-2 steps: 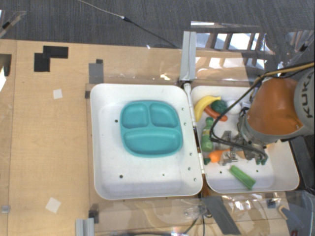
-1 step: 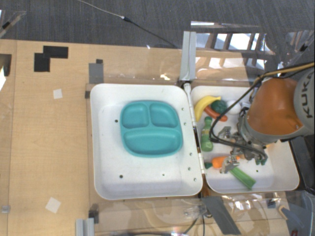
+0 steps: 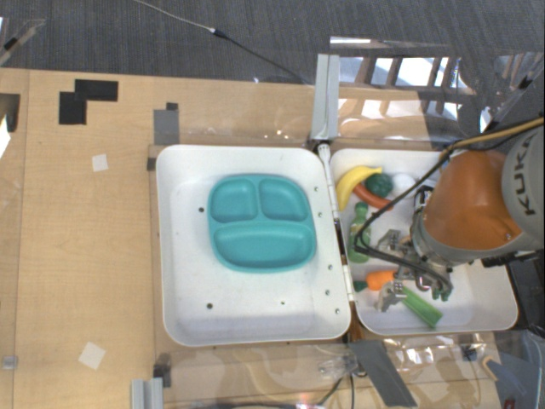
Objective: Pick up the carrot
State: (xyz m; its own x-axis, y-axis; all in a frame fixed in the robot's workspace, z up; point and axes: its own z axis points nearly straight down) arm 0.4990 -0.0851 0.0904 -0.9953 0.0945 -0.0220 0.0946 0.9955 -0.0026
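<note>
Hovering in the right bin [image 3: 498, 313], the gripper [image 3: 393, 295] sits just beside the carrot [image 3: 380, 277]; whether it is spread, I cannot tell. It could snag the green piece [image 3: 421, 308] touching it on the near side instead.

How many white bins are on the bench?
2. The left bin holds a teal divided plate. The right bin, beside it, holds toy food under the arm, which may hide some.

We see the arm [image 3: 477, 207] hiding much of the right bin [image 3: 502, 309]; the carrot [image 3: 380, 277] shows only partly beneath the gripper [image 3: 400, 290], whose fingers we cannot distinguish.
</note>
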